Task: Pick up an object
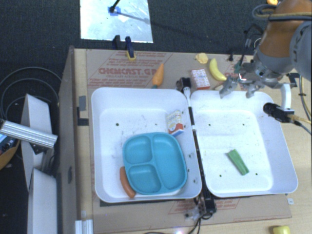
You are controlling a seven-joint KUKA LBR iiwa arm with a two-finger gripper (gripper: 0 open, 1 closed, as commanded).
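Observation:
My gripper [239, 90] hangs over the far rim of the right bin [280, 145], near its back edge. Its two grey fingers [227, 88] stand apart and nothing is between them, so it is open. A green block [237, 161] lies alone on the right bin's floor, well in front of the gripper. The left bin [105, 130] holds a blue divided plate [154, 162], an orange sausage [127, 182] at the plate's front left, and a small white carton [174, 122] by the bin's right wall.
Behind the bins, on the cardboard, lie a carrot [158, 75], a small pink-and-white box [200, 79], a banana [217, 69] and a small yellow piece [202, 58]. The banana and box are just left of the gripper.

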